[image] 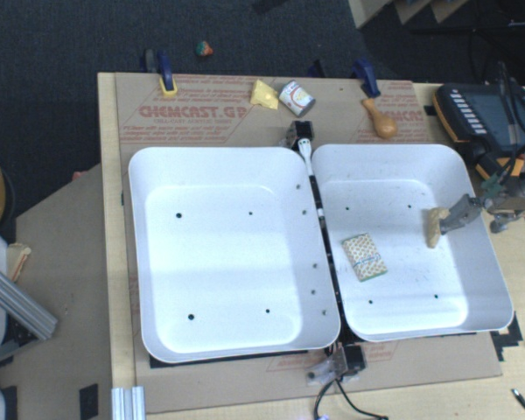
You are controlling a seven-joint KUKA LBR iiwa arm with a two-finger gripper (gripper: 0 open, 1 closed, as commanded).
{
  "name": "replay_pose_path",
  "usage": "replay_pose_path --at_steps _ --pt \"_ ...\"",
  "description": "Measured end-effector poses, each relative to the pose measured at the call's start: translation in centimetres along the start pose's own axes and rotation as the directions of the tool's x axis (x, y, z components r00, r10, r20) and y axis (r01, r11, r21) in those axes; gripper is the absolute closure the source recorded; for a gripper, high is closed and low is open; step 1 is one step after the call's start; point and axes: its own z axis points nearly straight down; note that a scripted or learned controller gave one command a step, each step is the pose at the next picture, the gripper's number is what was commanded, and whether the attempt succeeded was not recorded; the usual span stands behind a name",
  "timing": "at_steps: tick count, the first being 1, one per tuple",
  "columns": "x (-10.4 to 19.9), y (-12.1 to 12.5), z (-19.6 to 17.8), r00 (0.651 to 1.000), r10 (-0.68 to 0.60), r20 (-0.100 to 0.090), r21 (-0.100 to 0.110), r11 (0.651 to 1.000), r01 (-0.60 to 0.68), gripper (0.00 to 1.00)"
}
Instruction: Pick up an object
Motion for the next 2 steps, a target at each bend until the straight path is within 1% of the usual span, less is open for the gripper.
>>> replay_pose_path --at_steps 1,2 --pt "0.0 0.1 -1.1 1.000 0.000 0.002 -0.004 1.000 0.000 1.00" --pt "1.7 3.0 -17.4 1.000 -0.005 0.006 -0.022 1.000 0.005 1.00"
